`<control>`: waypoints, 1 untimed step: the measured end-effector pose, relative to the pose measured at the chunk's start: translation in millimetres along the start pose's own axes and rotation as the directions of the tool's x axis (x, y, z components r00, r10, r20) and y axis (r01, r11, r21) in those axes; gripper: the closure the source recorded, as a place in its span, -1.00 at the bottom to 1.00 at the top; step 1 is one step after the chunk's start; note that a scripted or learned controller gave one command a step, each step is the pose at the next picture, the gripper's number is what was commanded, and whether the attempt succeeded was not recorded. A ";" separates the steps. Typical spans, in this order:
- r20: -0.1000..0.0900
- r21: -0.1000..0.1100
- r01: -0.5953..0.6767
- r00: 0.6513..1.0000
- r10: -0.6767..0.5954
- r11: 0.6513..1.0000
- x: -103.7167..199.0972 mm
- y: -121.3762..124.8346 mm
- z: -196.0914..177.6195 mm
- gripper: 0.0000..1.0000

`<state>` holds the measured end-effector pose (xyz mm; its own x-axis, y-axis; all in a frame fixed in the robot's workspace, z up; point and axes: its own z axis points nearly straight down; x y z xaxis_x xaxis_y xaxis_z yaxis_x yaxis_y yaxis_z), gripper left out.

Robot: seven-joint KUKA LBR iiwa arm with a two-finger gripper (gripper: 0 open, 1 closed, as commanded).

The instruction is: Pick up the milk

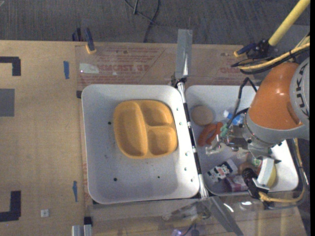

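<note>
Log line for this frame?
arm: over right bin | end effector: low among items, grasp unclear | milk carton: lying in right bin | left bin: yellow divided plate

Two white bins (93, 146), one yellow divided plate (145, 128), one milk carton (222, 170), one brown round disc (202, 115), one red-orange item (210, 132).

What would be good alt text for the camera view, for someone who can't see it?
A grey and orange robot arm reaches from the right over the right bin, which holds a milk carton among small food items. The left bin holds a yellow divided plate.
</note>
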<state>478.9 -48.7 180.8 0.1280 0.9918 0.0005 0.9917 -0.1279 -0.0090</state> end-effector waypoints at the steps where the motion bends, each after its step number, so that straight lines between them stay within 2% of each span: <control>1: 0.001 -0.003 -0.300 0.954 0.300 0.954 13.2 58.3 -0.5 -1.00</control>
<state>538.4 -43.1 180.7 0.4196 0.9077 -0.0033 0.9077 -0.4196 -0.0057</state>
